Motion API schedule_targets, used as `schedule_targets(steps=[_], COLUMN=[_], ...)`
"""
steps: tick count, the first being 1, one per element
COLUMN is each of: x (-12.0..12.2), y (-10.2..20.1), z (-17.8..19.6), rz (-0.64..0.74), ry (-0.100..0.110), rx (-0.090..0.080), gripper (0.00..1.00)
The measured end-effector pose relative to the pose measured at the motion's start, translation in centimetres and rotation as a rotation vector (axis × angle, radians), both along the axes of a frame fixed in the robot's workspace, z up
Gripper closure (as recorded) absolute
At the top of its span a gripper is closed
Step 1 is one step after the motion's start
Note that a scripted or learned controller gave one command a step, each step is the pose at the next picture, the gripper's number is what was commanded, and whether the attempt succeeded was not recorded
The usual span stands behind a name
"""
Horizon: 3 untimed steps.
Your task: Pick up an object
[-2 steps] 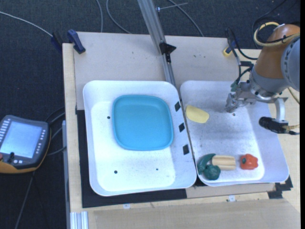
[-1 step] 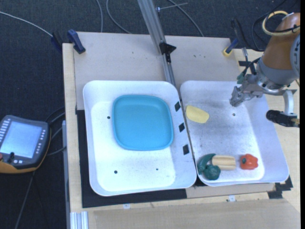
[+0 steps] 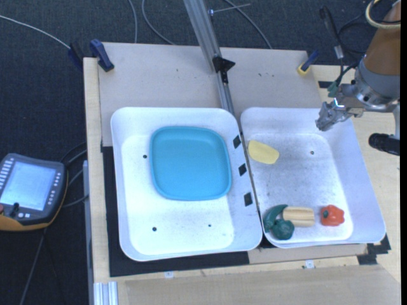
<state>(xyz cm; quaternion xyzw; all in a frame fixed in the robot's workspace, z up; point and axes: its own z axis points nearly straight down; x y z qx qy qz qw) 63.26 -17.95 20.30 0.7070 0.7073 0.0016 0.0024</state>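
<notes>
- blue plate (image 3: pixel 191 162) in left bin (image 3: pixel 127 138), mid-left of frame
- yellow piece (image 3: pixel 262 152) mid-frame in right bin (image 3: pixel 356 170); looks light, smooth, grab across its narrow sides
- green, tan, red toys lower right
- gripper (image 3: pixel 328 117) upper right, grasp state cannot tell

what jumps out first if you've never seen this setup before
The big turquoise plate in the left bin draws the eye first. Next come the small things in the right bin: a yellow piece near its upper left, and a green item, tan block and red item along its near edge. The gripper hovers over that bin's far right corner.
</notes>
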Motion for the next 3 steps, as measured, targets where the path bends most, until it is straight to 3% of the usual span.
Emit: schedule_targets(steps=[2, 3], x=[-2.4, -3.5], y=[10.1, 14.8], z=[2.9, 2.0], rz=[0.004, 0.003], ry=[0.004, 0.006], rx=[0.003, 0.002], gripper=[1.0, 1.0])
